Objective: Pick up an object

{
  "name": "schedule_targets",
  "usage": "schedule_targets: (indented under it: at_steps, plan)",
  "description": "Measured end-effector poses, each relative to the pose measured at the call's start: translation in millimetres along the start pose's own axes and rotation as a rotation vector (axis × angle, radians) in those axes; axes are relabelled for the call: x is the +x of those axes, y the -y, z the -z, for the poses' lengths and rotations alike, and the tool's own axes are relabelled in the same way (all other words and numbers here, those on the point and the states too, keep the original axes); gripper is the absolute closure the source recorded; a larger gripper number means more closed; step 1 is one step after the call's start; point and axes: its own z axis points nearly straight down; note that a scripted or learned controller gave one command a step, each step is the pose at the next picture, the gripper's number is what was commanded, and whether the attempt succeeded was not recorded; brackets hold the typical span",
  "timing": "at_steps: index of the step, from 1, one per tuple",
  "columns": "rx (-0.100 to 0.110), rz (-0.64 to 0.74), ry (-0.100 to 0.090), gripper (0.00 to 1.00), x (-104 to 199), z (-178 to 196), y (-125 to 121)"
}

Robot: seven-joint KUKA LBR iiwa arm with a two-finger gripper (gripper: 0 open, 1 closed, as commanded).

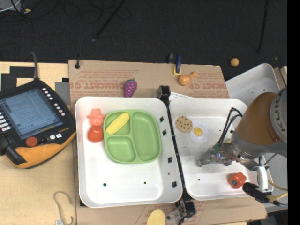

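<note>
Tool sits low in the right bin, honestly can't tell its grip state. I'd shift it toward the red toy nearby, then come straight down.

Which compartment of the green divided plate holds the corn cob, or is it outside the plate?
In. The corn cob lies in the upper-left compartment of the green divided plate, inside the left bin.

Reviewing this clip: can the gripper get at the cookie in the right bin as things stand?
Probably yes. The cookie lies flat and alone on the right bin floor, near the gripper.
</note>
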Motion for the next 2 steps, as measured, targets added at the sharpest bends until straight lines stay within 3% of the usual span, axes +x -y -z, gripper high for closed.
schedule_targets:
  at_steps: [1, 2]
  plan:
    - [-0.001, -0.008, 0.000, 1.00, -2, 11, 0]
    - [-0.006, -0.004, 0.002, 1.00, 0, 66, 10]
